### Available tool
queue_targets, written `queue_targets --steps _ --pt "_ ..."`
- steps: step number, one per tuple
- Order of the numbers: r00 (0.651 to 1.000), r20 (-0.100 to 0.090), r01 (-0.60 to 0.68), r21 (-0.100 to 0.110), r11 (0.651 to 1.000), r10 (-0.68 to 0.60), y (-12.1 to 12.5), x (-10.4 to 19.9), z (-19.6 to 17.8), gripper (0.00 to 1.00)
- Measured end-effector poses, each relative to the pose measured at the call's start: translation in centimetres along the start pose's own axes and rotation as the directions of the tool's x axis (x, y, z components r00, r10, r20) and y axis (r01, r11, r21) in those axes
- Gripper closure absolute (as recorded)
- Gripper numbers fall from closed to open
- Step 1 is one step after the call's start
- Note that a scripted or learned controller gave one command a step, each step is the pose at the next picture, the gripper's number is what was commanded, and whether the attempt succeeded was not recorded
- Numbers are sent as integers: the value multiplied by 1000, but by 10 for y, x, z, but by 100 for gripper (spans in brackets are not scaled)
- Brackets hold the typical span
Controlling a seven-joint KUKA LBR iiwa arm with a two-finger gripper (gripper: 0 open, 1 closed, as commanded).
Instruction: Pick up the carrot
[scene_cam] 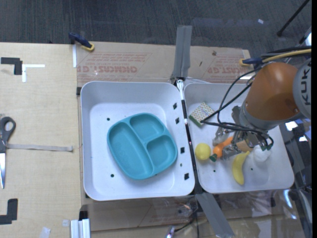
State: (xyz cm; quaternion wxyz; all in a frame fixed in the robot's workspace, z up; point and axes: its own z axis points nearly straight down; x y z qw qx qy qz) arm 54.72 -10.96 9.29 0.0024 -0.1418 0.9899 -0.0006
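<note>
The carrot [221, 146], orange with a green tip pointing down-left, lies in the right bin [277, 180] between a lemon and a banana. My gripper [233, 147] is low over the carrot's right end and hides part of it. The arm's orange band [271, 93] sits above it, reaching in from the right. Whether the carrot is in the gripper's hold is not visible.
A yellow lemon [203, 151] sits just left of the carrot, a banana [239, 168] below right, a white object [261, 156] to the right, and a checkered packet [200, 113] at the bin's upper left. The left bin [94, 177] holds a teal divided plate [142, 146].
</note>
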Motion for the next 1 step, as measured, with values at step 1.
queue_targets --steps 1 --pt "998 3 55 0 998 -55 68 -31 -100 100"
